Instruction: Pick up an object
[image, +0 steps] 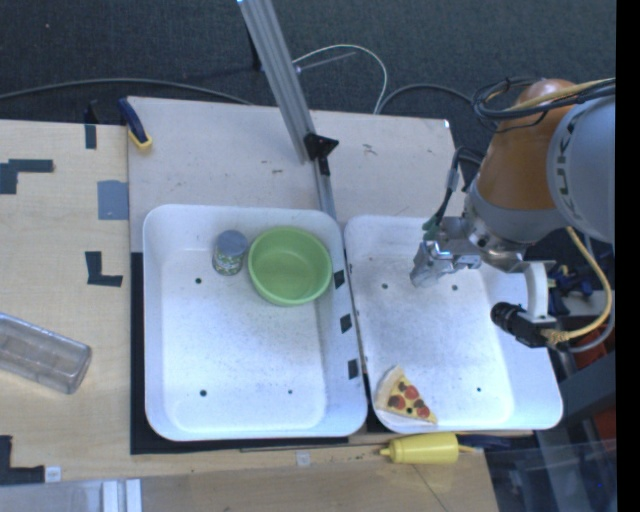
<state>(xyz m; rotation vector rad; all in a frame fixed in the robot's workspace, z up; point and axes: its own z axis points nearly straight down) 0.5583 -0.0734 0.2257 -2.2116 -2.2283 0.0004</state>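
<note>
Camera view: we note the end effector (430, 268) over the right bin (520, 400), upper centre-right of frame, nothing visibly between its fingers; their spacing we cannot tell; pizza slice (404, 395) lies at that bin's lower-left corner; green bowl (290, 265) and can (230, 252) occupy the left bin (240, 400).

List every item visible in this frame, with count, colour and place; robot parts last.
left bin: 1, white, bench left
right bin: 1, white, bench right
bowl: 1, green, left bin, top
can: 1, grey-lidded, touching the bowl's left
pizza slice: 1, yellow with red dots, right bin, bottom-left corner
bottle: 1, yellow, bench, below right bin
clear container: 1, transparent, far left
arm: 1, grey and orange
claw: 1, above right bin
</note>
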